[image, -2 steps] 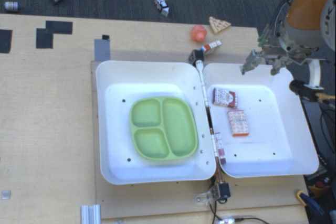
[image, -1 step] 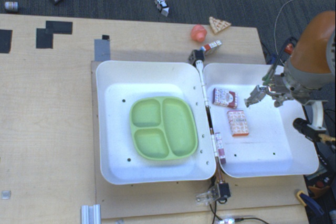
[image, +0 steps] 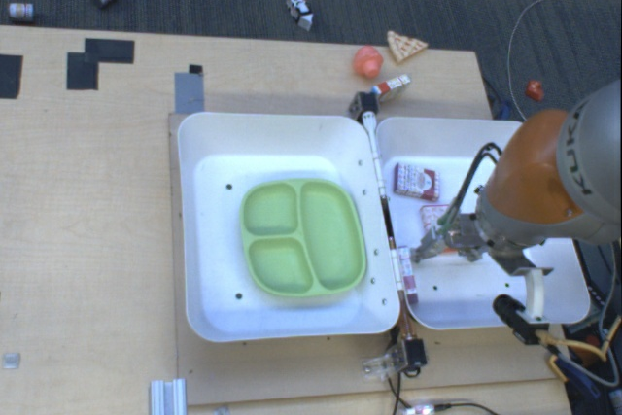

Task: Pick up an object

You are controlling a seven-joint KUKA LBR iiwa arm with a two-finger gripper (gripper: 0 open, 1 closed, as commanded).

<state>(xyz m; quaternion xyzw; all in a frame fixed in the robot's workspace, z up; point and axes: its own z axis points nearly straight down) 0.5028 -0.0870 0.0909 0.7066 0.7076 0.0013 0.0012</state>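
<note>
Two shallow white plastic bins (image: 194, 209) share the surface; my fingers (image: 432, 243) hang low near the right bin's left wall, beside a small red-and-white packet (image: 416, 180), their spread indiscernible.

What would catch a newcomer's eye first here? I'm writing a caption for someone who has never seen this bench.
The pale green divided tray lying in the left white bin stands out most. Next comes the grey arm with its orange band, reaching over the right bin, near a small red-and-white packet.
</note>
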